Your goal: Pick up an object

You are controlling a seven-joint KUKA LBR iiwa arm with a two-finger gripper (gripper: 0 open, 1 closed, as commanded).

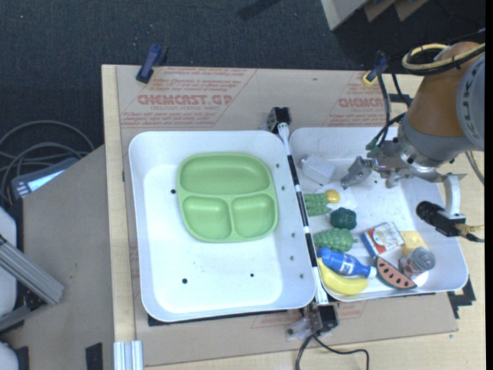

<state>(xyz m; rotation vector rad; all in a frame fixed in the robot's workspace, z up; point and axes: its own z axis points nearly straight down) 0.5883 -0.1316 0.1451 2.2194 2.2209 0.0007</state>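
The gripper (368, 171) hangs over the far part of the right bin (456, 277), its fingers spread apart with nothing between them. The objects lie toward that bin's near edge, apart from the fingers: a banana (344, 283) by the near left corner, a blue bottle (346, 264) touching it, a watermelon slice (396, 274) beside. A green divided plate (228, 195) sits in the left bin (154, 284).

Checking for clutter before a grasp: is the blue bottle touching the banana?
Touching. The camera view shows the blue bottle lying right on the banana, no gap between.
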